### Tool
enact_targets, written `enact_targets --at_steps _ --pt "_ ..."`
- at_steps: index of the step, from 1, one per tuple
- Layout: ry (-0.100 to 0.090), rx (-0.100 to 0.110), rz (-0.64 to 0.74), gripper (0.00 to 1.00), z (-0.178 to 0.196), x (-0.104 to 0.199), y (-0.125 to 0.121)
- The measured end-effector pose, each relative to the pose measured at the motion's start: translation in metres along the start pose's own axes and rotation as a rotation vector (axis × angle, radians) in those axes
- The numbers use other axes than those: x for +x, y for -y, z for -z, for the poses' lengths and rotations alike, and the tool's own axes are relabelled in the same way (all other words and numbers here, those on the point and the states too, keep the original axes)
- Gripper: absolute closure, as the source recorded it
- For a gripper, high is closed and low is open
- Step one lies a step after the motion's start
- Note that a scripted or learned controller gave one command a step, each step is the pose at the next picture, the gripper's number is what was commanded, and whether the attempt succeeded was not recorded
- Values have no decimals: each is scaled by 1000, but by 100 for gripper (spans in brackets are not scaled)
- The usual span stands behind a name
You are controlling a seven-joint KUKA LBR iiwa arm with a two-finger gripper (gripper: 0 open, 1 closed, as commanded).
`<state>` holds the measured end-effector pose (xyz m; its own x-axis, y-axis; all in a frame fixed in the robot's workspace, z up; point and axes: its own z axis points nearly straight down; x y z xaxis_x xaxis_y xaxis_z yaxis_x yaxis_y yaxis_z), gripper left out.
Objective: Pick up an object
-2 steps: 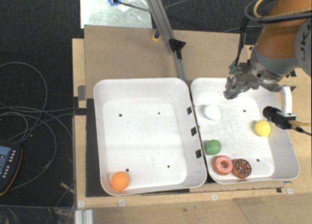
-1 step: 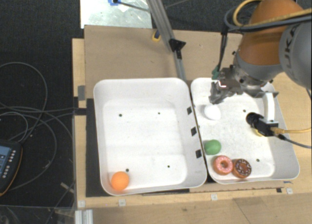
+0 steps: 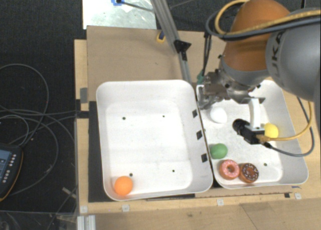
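Grey arm with two-finger gripper [image 3: 216, 104] low over far-left part of right shallow white bin [image 3: 293, 171], just above small white rounded object [image 3: 218, 115]. Finger state: cannot tell (wrist body hides the tips). Green ball [image 3: 218, 150], pink-iced doughnut [image 3: 229, 169] and brown doughnut [image 3: 249, 172] near the front edge; yellow ball [image 3: 271, 131] mid-right. Orange ball [image 3: 123, 185] in left bin's [image 3: 145, 93] front-left corner. Advised: centre over white object, clear of dividing wall, then descend straight.

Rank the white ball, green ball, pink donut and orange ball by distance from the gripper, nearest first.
From the gripper:
1. White ball, right beside it in the right bin.
2. Green ball, lower down.
3. Pink donut, near the front edge.
4. Orange ball, left bin's front corner.
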<state>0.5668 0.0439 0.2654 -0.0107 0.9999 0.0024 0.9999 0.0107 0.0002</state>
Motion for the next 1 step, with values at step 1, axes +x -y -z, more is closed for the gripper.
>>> enact_targets --at_steps 1 --pt "0 0 -1 100 -6 46 8"
